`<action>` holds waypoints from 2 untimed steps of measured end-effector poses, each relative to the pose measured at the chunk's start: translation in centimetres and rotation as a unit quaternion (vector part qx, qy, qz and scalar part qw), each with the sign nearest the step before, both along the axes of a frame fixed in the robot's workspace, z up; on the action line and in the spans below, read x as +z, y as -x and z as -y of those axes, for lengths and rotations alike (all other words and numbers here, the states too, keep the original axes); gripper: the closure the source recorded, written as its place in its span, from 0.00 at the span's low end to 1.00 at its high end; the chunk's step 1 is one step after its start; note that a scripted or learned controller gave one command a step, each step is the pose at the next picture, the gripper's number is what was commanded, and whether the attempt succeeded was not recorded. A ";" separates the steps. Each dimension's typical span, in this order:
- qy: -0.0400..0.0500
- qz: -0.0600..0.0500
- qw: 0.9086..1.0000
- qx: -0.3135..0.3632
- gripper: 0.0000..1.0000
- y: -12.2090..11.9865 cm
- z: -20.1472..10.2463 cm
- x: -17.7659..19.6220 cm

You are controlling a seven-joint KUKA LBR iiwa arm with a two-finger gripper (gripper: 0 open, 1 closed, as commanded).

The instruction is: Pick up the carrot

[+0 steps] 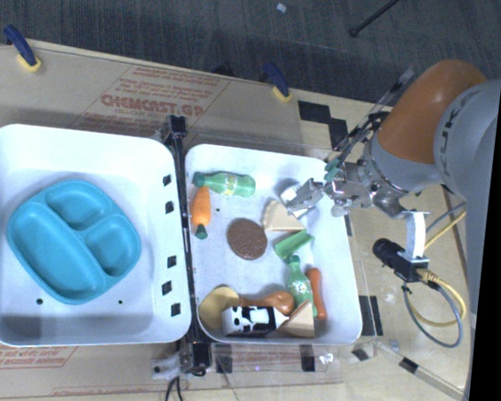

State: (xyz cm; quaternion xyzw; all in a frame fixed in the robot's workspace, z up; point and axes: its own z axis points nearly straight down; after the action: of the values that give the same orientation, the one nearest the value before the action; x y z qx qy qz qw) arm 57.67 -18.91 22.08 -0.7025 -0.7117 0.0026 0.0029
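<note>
Carrot (200, 209): lies in the right bin (336, 275), close to its left wall, at about 9 o'clock from the bin's middle; orange body, green tip pointing toward 6 o'clock; nothing grips it.
Tool (302, 196): hangs over the right bin's upper right part, at about 1 o'clock from the bin's middle, well apart from the carrot; whether it is released or clenched, I cannot tell.
Arm (436, 126): grey with an orange band, reaching in from 3 o'clock.
Green bottle (226, 183): lies flat at 12 o'clock from the carrot, just beside it.
Brown disc (247, 238): near the bin's middle, at 3 o'clock from the carrot.
Pale wedge (277, 218): just below the tool, beside the disc.
Second carrot-like piece (315, 291): orange, at about 4 o'clock in the bin, far from the first.
Cow-patterned toy (251, 320): at 6 o'clock by the bin's near wall.
Left bin (25, 145): holds a blue divided plate (73, 239).
Counter (137, 94): brown board under both bins.
</note>
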 end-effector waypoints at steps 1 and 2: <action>0.000 -0.003 0.992 -0.122 0.00 0.2 -4.9 -8.0; 0.001 0.000 0.978 -0.209 0.00 -1.8 -9.7 -12.7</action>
State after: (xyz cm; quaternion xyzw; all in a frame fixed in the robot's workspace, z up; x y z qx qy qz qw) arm 59.44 -9.24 9.36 -0.8354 -0.5496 0.0027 0.0020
